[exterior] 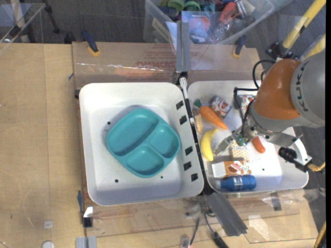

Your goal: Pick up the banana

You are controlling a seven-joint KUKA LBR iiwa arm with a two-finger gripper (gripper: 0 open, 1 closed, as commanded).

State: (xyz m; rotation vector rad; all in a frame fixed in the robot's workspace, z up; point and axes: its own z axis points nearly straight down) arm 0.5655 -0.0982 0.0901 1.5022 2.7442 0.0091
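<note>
While the arm (289, 94) reached in from three o'clock, its grey body and orange band hung over the right bin (295, 177), and the gripper (239, 138) sat low among the clutter near that bin's middle. Whether its fingers were spread or closed could not be told; they were small and partly lost against the items below.

The banana (207, 144) lay in the right bin close to the divider between the two bins, at about nine o'clock from the gripper and just beside it, its length running roughly from twelve to six. Nothing showed it between the fingers.

At eleven o'clock from the gripper a carrot (213, 117) lay slanted, with a small red-and-white can (222, 106) just beyond it. A small red item (258, 145) rested at three o'clock from the gripper. Toward six o'clock sat a patterned little packet (239, 152), then a carton (230, 168), then a blue can (238, 183) lying on its side near the bin's front wall.

The left bin (98, 185) held a teal divided plate (143, 142), set at an angle near its middle. Both bins rested on the wooden surface (36, 138), and a clear tub of mixed toys (207, 6) stood behind them at twelve o'clock.
</note>
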